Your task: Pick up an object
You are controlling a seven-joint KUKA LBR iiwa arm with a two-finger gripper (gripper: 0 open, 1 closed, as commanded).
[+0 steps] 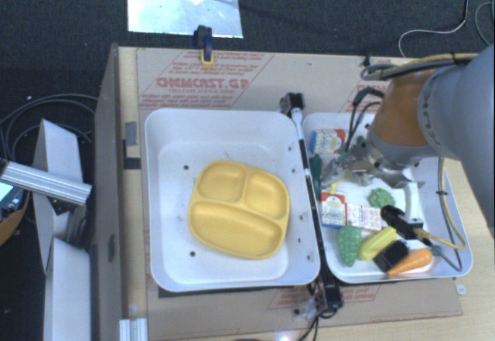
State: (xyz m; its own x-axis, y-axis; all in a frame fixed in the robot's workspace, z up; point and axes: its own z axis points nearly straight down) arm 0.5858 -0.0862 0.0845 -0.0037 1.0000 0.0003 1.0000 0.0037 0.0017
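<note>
Grey and orange-banded, your arm reaches over the right white bin (452, 212), its gripper (340, 165) low near that bin's upper left; you cannot tell its state. Just below it lie small red-and-white printed cartons (334, 208), with a green leafy toy (380, 197), a yellow banana-like piece (377, 242) and an orange carrot (412, 260) farther down. Red lettering on the cardboard sheet (203, 83) reads "CHEMCAST". A yellow divided plastic plate (240, 208) lies in the left white bin (166, 177).
</note>
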